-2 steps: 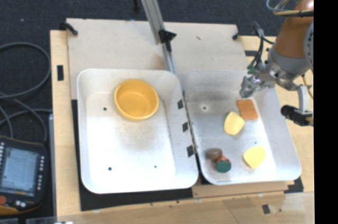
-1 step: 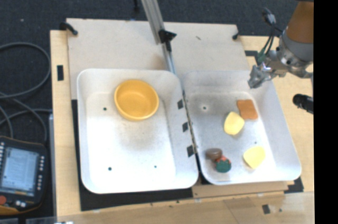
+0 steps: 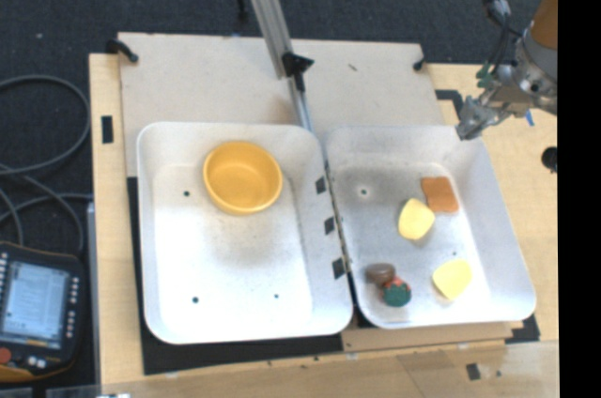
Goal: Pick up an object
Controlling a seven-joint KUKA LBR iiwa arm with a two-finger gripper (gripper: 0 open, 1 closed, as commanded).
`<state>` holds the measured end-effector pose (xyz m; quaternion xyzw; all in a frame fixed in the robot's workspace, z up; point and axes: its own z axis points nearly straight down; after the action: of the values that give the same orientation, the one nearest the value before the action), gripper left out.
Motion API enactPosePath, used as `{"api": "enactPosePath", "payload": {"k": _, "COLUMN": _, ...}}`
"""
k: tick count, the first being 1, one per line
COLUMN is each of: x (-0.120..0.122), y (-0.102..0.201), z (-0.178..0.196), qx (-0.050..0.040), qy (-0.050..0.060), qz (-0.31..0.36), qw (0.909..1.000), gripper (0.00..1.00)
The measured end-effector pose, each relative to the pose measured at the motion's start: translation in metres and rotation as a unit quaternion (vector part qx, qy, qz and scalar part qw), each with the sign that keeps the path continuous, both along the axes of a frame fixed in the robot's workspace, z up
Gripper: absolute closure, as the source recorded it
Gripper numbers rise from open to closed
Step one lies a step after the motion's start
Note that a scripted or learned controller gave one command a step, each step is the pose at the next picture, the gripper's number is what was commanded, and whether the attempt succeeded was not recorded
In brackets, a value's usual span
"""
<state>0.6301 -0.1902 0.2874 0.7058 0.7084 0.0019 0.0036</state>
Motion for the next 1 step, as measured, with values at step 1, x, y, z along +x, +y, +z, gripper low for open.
{"api": "enactPosePath", "payload": {"k": 1, "x": -0.0143, "y": 0.0381, "z": -0.0042, "qx": 0.0007, "qy": 0.003, "qz": 0.000, "qw": 1.0000, "gripper": 1.00}}
